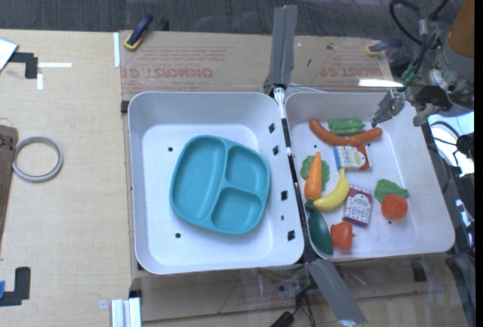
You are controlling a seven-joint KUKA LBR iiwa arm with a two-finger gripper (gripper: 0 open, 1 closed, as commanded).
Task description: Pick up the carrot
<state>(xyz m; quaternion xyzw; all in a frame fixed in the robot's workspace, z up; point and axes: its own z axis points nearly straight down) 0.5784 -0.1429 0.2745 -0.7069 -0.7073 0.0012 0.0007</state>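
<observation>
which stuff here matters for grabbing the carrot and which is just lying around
For the job: carrot, gripper, right bin.

Lying about: banana, sausage, tomato, teal divided plate, tape roll.

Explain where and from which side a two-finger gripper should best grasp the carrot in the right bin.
Probably the carrot's thick orange middle, approached from above. It lies lengthwise, with the broccoli alongside it and the banana at its lower end, so the fingers should close across its narrow width.

orange carrot (312,176) — right bin (423,246)
</observation>
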